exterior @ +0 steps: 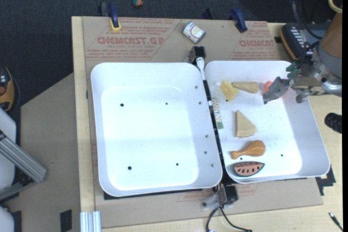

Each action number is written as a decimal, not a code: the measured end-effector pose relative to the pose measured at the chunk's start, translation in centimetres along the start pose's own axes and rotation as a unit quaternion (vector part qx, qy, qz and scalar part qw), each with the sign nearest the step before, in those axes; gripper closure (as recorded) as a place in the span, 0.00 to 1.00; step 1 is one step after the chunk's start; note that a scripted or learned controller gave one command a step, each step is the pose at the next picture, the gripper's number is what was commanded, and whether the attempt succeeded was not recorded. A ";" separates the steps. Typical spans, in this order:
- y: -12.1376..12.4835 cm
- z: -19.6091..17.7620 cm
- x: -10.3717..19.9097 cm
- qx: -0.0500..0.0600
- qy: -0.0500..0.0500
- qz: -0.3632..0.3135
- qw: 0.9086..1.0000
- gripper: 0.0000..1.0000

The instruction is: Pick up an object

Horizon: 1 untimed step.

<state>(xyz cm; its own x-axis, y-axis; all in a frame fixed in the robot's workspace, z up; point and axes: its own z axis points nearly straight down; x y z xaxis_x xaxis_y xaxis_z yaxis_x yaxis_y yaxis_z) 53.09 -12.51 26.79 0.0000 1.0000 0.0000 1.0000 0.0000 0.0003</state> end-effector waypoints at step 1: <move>4.6 19.1 1.0 0.002 0.001 -0.001 1.000 0.00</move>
<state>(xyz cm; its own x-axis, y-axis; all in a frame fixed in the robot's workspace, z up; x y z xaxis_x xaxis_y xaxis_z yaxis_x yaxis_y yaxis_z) 57.69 -11.51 7.70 -0.0013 1.0000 0.0017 1.0000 0.0013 -0.0035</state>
